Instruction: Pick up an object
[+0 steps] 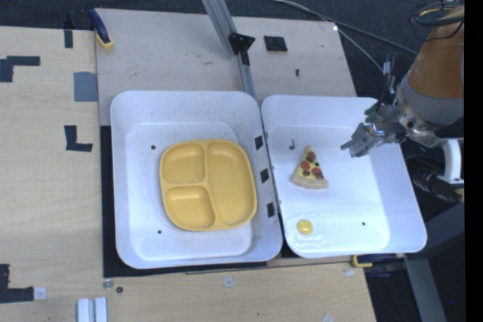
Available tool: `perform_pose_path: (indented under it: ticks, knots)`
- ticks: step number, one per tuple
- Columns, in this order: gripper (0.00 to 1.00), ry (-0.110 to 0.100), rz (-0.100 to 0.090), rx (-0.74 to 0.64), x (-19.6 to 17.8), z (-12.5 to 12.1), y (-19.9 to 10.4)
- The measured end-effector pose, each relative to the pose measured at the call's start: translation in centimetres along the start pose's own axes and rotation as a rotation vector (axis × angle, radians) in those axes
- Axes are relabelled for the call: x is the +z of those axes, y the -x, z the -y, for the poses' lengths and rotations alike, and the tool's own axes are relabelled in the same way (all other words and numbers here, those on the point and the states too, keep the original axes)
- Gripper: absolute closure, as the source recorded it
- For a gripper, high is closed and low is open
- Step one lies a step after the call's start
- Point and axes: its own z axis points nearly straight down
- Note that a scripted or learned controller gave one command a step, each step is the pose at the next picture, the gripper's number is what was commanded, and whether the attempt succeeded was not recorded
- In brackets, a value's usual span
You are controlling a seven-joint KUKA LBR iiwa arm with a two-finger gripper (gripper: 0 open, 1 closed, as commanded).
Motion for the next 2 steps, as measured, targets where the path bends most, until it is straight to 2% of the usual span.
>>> perform_pose_path:
  ticks: [1, 2]
  knots:
    - [1.00, -0.002, 0.000, -0.001, 0.4, 0.4, -6.1]
    - [1.00, -0.002, 0.000, 0.000, 0.2, 0.2, -10.5]
